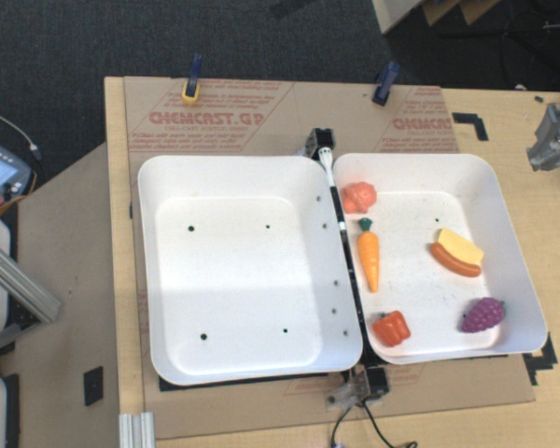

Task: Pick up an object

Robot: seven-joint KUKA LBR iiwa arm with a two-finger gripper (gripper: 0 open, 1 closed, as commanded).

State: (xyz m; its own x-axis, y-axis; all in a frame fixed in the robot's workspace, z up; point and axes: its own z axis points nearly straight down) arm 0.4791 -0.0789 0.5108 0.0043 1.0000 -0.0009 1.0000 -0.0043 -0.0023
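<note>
The right bin holds several toy foods. A pink-red lump lies at its far left corner, with an orange carrot just in front of it along the left wall. A yellow and orange hot dog rests toward the right side. Purple grapes sit near the front right corner, and a red pepper near the front left corner. A grey part of my gripper shows at the right edge of the view, beyond the right bin's far corner and away from every object.
The left bin stands beside the right one, their walls touching along the middle. Both rest on a cardboard sheet held by a yellow clamp and a blue clamp at the back. Cables run from the front edge.
</note>
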